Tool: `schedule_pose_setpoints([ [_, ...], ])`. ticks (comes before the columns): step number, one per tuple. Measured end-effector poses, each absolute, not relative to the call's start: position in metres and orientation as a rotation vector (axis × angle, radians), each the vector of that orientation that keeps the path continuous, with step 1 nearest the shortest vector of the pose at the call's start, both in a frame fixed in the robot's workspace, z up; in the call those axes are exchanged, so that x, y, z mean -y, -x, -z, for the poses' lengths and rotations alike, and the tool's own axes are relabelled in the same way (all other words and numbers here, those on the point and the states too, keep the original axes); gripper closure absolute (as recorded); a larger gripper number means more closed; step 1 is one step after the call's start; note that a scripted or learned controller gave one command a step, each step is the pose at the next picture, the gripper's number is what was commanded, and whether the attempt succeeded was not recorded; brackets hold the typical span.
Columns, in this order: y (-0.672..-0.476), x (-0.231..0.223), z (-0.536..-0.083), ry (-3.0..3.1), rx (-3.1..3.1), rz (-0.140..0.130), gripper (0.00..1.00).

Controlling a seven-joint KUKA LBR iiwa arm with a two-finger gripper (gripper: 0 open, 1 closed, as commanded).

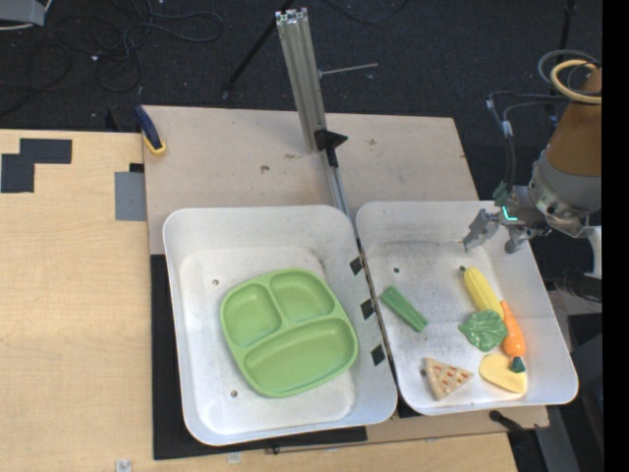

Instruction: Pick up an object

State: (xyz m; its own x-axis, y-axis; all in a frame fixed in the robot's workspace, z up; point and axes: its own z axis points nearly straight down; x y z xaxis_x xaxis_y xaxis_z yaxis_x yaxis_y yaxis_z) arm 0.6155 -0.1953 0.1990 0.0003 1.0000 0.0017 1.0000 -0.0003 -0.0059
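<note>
Closest, by the near edge of the right bin (423, 254): pizza slice (445, 378), with a yellow wedge (503, 373) just beside it toward the near right corner. Farther in along the right edge: carrot (512, 332), stalk end touching the wedge, pressed against a leafy green piece (484, 329); beyond those, a corn cob (481, 289), lying lengthwise, its near end touching the leafy piece. Near the left edge of the same bin, well apart from the rest: green block (404, 308), lying at a slant. In the left bin (197, 416), near its middle: green plate (290, 332) with three compartments, flat. Over the far right corner of the right bin: gripper (493, 242), fingers (479, 232) spread apart, grasping nothing, just beyond the far end of the corn cob and apart from it.
</note>
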Motion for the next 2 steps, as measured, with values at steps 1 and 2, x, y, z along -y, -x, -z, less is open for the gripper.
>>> schedule_pose_setpoints([
  [1, -0.616, 0.195, -0.201, 2.220, 2.220, -0.002, 0.00],
  [2, -0.611, 0.198, -0.156, 2.218, 2.218, -0.005, 0.00],
])
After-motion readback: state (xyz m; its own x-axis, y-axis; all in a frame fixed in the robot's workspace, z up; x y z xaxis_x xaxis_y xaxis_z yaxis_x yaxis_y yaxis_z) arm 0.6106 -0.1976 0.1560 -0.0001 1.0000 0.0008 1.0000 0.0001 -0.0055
